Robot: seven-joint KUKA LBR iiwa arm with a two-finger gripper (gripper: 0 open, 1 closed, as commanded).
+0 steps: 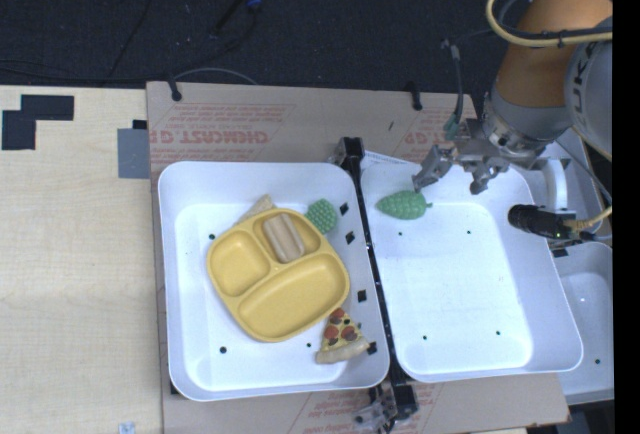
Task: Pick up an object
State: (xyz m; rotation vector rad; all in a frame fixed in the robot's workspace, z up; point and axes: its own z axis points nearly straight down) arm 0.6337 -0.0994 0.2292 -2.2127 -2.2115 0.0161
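The gripper (456, 169) hovers with its jaws open and empty just beside the green toy (403, 205), so it should center over it before closing.

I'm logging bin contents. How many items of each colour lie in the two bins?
Green: 2, the round piece in the left bin and the leafy piece in the right bin
Yellow: 1, the divided tray
Tan: 2, the hot dog and the pizza slice
Total: 5
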